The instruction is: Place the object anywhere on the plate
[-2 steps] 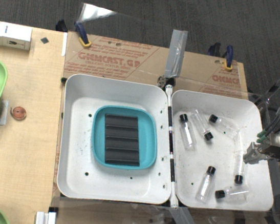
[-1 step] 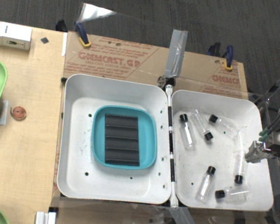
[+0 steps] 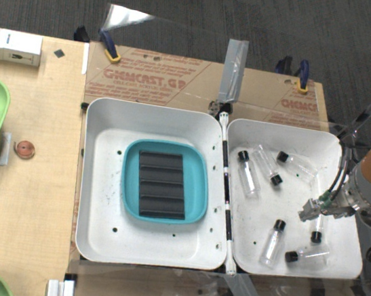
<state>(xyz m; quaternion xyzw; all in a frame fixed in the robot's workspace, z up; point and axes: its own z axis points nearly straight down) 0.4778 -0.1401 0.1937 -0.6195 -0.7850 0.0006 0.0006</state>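
Near, right bin (image 3: 333, 267): clear black-capped vials (image 3: 274, 233) lie scattered, none lifted. Claw (image 3: 315, 211) low over this bin, beside 1 vial; whether apart or together cannot be told. Farther left: teal plate (image 3: 198, 180) bears no vial; placement judged not begun

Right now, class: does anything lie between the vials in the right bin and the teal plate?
Yes. The two bins' adjoining rims run between the vials and the teal plate, which already bears a black ridged block.
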